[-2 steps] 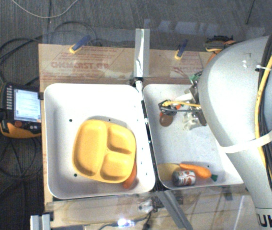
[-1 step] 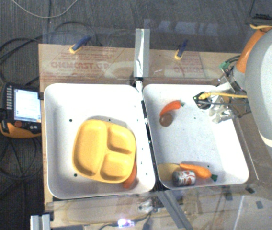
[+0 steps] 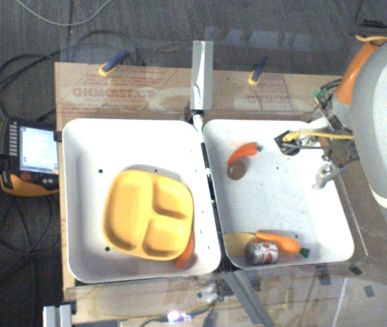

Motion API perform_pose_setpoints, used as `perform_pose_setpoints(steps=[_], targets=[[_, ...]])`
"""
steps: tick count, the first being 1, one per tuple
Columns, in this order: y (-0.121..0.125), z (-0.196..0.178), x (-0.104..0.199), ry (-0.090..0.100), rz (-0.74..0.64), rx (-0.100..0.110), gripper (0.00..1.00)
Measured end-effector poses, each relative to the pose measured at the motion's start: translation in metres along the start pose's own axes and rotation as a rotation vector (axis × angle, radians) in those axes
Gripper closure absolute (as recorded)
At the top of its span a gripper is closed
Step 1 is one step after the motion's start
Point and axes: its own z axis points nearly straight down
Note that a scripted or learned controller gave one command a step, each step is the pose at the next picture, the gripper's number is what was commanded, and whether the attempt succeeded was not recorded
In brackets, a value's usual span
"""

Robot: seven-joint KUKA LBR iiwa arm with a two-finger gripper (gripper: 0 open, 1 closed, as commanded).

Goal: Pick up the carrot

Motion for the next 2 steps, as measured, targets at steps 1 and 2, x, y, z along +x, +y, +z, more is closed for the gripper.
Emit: perform_pose_setpoints(steps=[1,2], targets=[[-0.017,0.054,-0.087,0.000,-0.056,0.005,0.00],[0.035,0.103,-0.045,0.001,-0.341,0.002,0.00]])
